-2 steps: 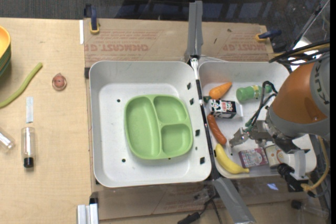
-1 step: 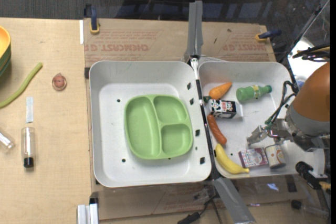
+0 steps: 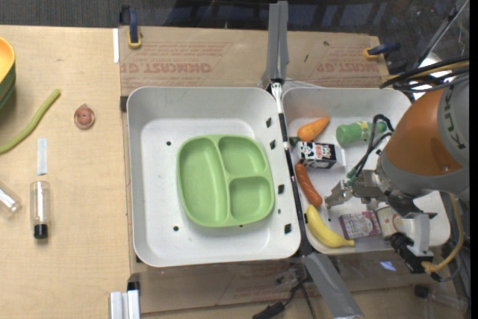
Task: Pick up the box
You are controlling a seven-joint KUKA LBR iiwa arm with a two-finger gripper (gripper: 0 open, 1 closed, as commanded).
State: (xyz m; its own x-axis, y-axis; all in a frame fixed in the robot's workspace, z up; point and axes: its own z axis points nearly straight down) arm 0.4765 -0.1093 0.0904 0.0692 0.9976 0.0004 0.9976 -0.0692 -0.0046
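The box (image 3: 318, 153) is a small black-and-white carton lying flat in the right bin (image 3: 340, 96), near its left wall. It looks like thin printed card: probably light, fairly stiff along its edges, but liable to dent if squeezed across a broad face. The best hold is likely across its short sides, fingers coming straight down, since the printed surface may be slick.

A carrot (image 3: 314, 128) lies just above it, nearly touching. A sausage (image 3: 308, 184) sits just below, and a banana (image 3: 326, 231) beyond that. A green bottle (image 3: 354, 133) rests to the right. These neighbours crowd the top and bottom edges, so the left and right ends seem freer.

The gripper (image 3: 345, 189) hangs below and right of the box, over a pink packet (image 3: 360, 225), fingers apart and holding nothing.

The left bin (image 3: 149, 160) carries a green tray (image 3: 224, 179). On the table (image 3: 60, 265) to the left lie a bean (image 3: 30, 123) and a vial (image 3: 39, 209).
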